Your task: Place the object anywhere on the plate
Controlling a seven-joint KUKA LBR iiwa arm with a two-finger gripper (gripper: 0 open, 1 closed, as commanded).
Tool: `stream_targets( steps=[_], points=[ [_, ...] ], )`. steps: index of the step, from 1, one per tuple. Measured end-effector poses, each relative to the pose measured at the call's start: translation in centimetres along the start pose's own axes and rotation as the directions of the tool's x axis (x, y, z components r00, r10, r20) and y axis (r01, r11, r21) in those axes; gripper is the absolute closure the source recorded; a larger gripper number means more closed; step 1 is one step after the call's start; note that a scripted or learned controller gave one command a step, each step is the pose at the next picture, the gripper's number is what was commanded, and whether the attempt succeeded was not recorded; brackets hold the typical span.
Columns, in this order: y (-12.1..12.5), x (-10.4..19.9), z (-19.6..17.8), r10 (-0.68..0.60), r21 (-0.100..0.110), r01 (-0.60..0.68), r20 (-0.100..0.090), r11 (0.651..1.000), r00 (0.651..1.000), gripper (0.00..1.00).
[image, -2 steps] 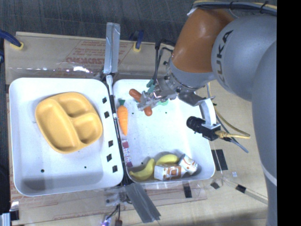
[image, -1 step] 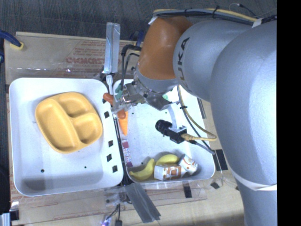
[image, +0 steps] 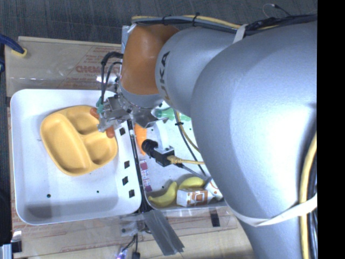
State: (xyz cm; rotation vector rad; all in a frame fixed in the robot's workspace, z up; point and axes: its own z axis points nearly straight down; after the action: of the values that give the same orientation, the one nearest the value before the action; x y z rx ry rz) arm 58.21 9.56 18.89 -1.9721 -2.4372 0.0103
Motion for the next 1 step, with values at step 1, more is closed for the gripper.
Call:
stream_targets(
  steps=[1],
  points=[
    [-0.18, -2.65, -12.34, -0.054, -0.005, 0.054, 0.001, 0.999, 0.999, 1.00]
  ],
)
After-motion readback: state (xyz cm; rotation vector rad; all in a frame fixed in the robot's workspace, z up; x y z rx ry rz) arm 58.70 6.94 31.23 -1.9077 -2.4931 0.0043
